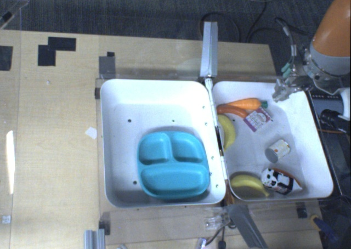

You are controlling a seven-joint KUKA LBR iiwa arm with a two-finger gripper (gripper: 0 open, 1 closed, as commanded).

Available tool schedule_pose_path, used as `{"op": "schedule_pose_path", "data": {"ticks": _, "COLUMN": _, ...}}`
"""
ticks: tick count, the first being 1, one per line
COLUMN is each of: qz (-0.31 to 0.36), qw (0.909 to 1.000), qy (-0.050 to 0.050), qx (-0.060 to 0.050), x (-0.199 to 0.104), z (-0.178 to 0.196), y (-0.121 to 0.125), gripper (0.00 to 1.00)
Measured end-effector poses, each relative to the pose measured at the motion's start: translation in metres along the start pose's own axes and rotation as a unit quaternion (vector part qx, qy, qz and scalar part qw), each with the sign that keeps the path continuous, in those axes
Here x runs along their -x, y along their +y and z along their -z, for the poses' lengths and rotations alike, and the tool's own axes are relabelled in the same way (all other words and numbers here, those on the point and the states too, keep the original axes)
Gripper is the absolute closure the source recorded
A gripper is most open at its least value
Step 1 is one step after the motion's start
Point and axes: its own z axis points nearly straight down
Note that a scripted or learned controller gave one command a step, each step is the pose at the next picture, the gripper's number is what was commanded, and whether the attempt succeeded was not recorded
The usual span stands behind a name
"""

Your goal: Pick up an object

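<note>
- The arm (332,34), grey with its orange band, entered from the right and hung over the far right corner of the right bin (315,127).
- Its gripper (285,86) sat above the bin's far rim; whether it was apart or together could not be told, and nothing showed in its grasp.
- The right bin held a carrot (239,106), a small purple packet (256,118) touching it, 2 bananas (227,131) (248,185), a pale cylinder (278,149) and a black-and-white toy (279,181).
- The left bin (126,105) held 1 blue divided tray (173,164) near its front.
</note>
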Motion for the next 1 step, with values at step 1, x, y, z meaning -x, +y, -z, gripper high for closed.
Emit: {"op": "schedule_pose_path", "data": {"ticks": 1, "qz": 0.002, "qw": 1.0000, "qy": 0.000, "qx": -0.002, "x": 0.0405, "z": 0.1056, "y": -0.0342, "gripper": 1.00}}
